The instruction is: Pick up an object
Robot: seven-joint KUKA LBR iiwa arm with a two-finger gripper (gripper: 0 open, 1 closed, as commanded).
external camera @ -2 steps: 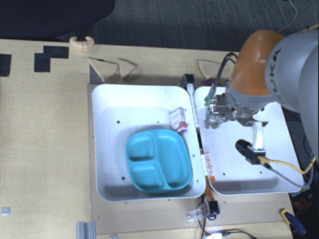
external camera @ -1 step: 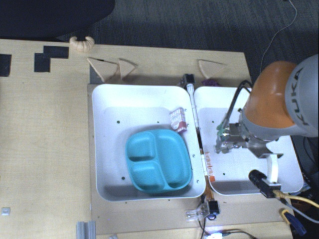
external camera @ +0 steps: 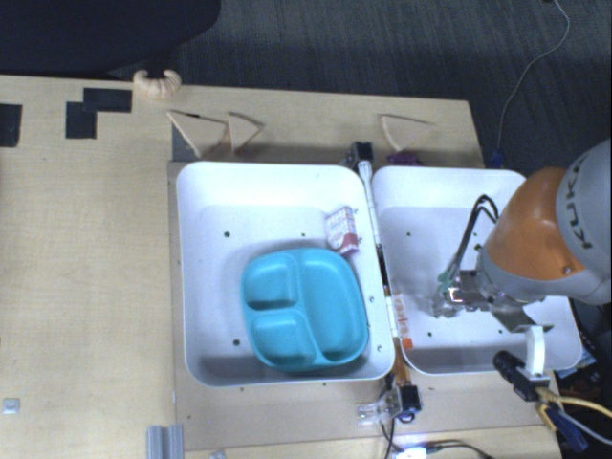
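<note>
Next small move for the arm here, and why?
Probably swing left over the left bin. The hand sits low in the right bin, while the blue divided plate and a small red-and-white packet lie in the left one.

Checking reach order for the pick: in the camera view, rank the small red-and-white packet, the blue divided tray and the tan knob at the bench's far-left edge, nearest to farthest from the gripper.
From the gripper, over the right bin:
1. small red-and-white packet, left bin, far right corner.
2. blue divided tray, left bin, middle.
3. tan knob, bench's far-left edge.

Grey arm [external camera: 588,199]; orange band [external camera: 531,232]; black cable [external camera: 470,232]
</note>
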